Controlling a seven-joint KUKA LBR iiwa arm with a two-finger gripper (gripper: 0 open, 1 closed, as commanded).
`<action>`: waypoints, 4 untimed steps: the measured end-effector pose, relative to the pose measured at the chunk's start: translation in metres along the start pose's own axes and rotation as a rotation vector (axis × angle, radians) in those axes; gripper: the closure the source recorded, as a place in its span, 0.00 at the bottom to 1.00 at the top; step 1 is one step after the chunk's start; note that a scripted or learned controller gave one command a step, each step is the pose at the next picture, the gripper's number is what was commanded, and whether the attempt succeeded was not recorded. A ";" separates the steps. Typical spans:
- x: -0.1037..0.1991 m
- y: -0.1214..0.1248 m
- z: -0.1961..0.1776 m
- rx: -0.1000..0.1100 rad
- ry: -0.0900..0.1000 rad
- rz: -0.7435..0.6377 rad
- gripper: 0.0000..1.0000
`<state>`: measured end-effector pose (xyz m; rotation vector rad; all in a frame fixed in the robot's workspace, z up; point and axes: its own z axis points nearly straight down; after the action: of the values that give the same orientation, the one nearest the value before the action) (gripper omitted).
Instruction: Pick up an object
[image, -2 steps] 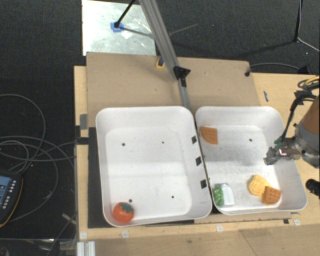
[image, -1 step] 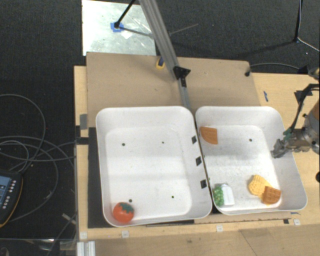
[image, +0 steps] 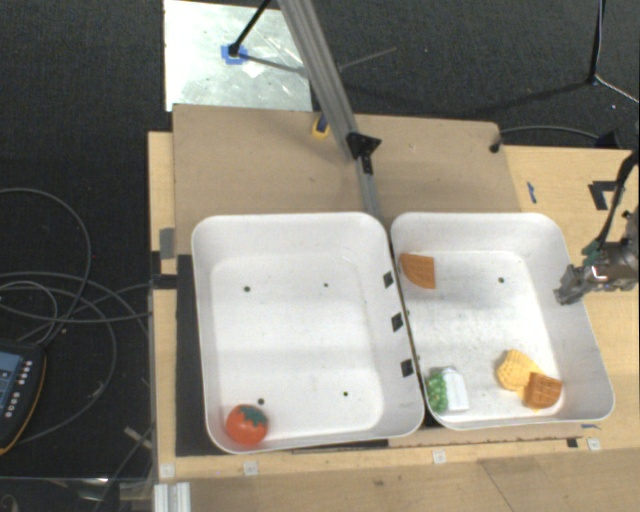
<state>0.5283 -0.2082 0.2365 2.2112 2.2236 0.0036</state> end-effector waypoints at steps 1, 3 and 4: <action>0.054 0.025 -0.008 0.002 0.001 -0.005 1.00; 0.153 0.086 -0.019 0.001 0.004 -0.005 1.00; 0.201 0.104 -0.003 0.004 0.004 -0.004 1.00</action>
<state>0.6313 -0.0069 0.2398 2.2103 2.2327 0.0036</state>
